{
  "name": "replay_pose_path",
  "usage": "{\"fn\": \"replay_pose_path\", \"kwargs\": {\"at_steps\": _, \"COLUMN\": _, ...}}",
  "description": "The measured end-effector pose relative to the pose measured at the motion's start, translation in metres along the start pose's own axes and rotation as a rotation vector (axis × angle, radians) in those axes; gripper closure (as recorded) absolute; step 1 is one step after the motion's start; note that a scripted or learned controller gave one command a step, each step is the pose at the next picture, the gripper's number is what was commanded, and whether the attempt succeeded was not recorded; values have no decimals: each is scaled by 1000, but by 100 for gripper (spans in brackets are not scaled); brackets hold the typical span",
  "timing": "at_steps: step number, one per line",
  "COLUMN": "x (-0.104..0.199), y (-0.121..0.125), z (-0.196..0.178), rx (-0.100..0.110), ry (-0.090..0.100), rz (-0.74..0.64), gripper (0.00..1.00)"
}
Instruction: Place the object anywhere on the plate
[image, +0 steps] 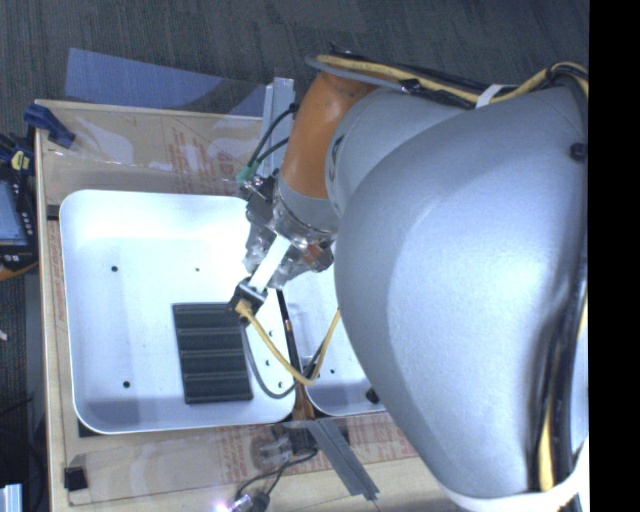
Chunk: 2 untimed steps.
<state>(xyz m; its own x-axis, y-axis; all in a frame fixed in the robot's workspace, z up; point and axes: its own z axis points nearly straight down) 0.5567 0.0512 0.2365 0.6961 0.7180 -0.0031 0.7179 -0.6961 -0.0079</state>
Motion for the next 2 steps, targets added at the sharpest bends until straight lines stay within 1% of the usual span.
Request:
{"fn": "replay_pose_path", "kwargs": {"at_steps": 1, "x": 72, "y": -2, "z": 23, "rx": -2, "ry": -1, "rz": 205, "gripper": 100}}
{"fn": "replay_pose_path", "kwargs": {"at_steps": 2, "x": 84, "y": 33, "z": 45, "rx": -3, "ry": 2, "rz": -22, "gripper": 100}}
